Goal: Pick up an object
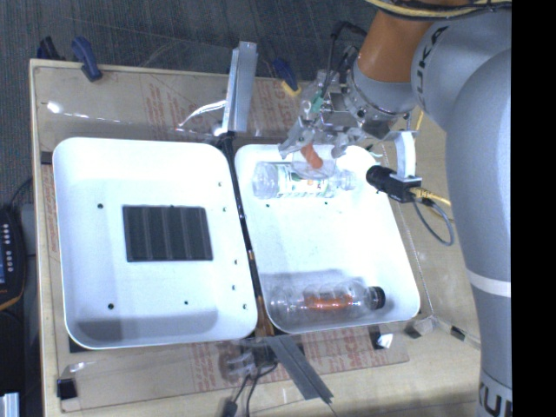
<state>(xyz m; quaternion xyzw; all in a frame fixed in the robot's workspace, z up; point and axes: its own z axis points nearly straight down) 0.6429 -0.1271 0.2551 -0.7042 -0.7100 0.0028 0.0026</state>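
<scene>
- Two shallow white bins sit side by side on a pale surface (139, 102), the left bin (78, 233) and the right bin (391, 250) touching along their inner rims.
- A dark ribbed rectangular pad (168, 233) lies flat near the middle of the left bin, well apart from its walls.
- A clear plastic bottle with a green-and-white label (295, 182) lies on its side at the far end of the right bin, its length running across the bin.
- A second clear bottle with a dark cap (326, 300) lies on its side along the near wall of the right bin, cap pointing toward the view's right, with something orange showing through it.
- The grey arm with its orange band (395, 46) reaches in from the right, its wrist over the far edge of the right bin.
- The tool (317, 150) hangs directly above the labelled bottle, its metal fingers spread apart on either side of a small orange piece (310, 156); whether that piece belongs to the tool or to the bottle cannot be told.
- The fingertips appear close to or touching the bottle's upper side, and nothing is seen clamped between them.
- A grey upright bar (241, 89) stands behind the seam where the bins meet.
- Blue clamps (85, 56) grip the surface's far-left edge.
</scene>
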